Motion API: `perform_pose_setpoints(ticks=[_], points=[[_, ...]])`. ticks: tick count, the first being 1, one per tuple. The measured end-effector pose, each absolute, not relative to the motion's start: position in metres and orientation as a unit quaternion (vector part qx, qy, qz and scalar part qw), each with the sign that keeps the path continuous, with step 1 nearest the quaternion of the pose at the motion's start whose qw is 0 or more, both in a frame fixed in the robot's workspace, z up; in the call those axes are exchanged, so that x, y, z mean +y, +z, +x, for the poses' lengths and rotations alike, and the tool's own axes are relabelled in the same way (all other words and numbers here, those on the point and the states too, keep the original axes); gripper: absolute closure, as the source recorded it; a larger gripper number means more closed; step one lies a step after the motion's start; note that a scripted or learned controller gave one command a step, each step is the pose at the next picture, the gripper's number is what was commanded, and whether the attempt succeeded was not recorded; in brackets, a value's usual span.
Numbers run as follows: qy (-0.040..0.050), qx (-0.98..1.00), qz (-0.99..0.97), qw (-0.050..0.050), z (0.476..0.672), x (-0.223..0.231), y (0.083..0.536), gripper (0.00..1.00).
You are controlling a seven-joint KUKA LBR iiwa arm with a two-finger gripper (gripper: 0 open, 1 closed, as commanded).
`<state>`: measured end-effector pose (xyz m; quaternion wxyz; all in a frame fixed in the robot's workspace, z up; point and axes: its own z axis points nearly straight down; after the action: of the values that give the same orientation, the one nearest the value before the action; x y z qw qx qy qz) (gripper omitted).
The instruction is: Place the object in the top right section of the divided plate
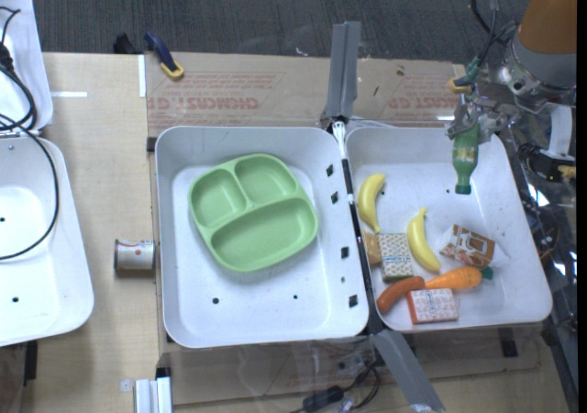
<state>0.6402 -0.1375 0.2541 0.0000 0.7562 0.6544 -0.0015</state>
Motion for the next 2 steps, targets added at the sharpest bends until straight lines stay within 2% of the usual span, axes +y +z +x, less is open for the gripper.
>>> perform_pose_setpoints(ticks=[1,2], points=[[-0.0014,0.654,0.756,0.0,0.64,-0.138,0.254,0.0],[-0.0016,0.484,0.875,0.0,0.636,-0.167,0.269,0.0]])
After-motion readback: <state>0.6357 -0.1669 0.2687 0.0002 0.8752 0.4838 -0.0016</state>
